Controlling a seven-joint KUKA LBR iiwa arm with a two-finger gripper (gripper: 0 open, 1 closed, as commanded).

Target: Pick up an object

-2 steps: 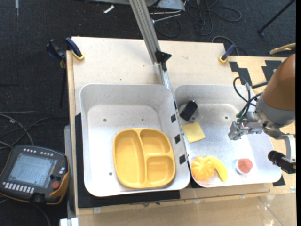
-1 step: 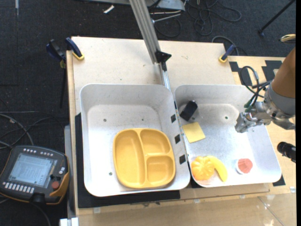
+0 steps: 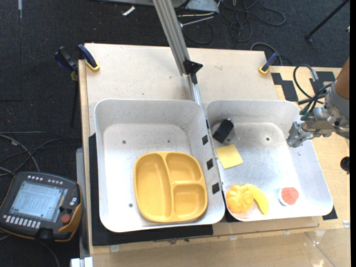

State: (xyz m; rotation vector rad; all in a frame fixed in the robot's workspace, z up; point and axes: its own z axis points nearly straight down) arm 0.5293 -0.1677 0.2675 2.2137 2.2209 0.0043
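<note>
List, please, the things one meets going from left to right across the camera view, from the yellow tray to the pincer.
yellow divided tray → black block → yellow sticky pad → yellow pepper → banana → pink round piece → pincer

dark carpet floor (image 3: pixel 39 15), cables (image 3: pixel 245 15)

No legible text anywhere. The teach pendant (image 3: pixel 40 204) at lower left has a lit screen and rows of buttons, but the characters are too small to read. Nothing in the bins carries a readable label.
</note>
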